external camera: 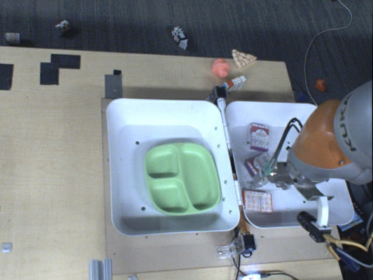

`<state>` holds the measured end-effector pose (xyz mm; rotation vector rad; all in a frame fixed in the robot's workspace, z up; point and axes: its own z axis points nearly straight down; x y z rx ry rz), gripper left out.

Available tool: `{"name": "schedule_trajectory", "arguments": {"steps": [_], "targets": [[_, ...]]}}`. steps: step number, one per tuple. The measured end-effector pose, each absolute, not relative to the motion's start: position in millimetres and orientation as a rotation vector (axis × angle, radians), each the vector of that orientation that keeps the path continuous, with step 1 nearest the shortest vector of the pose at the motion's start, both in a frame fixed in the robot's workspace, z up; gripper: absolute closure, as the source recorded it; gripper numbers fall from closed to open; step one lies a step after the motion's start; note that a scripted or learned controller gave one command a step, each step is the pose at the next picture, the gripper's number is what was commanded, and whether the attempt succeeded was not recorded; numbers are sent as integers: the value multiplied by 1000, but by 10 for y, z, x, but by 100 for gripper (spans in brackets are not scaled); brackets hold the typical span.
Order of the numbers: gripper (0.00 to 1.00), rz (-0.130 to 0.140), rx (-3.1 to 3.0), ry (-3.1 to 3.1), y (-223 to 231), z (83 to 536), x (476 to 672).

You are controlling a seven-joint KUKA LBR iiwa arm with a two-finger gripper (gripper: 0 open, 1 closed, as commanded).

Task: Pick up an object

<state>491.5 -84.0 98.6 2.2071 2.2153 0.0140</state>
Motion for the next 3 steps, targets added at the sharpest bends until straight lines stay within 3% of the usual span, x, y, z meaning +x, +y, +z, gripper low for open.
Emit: {"name": "schedule_trajectory", "arguments": {"steps": [1,2,3], "targets": [[100,19,2203,2217,-833,1091,4930],[0,19,2202,2217,-832,1091,4930],[0,8,2215,2220,-860,869,4888]]}}
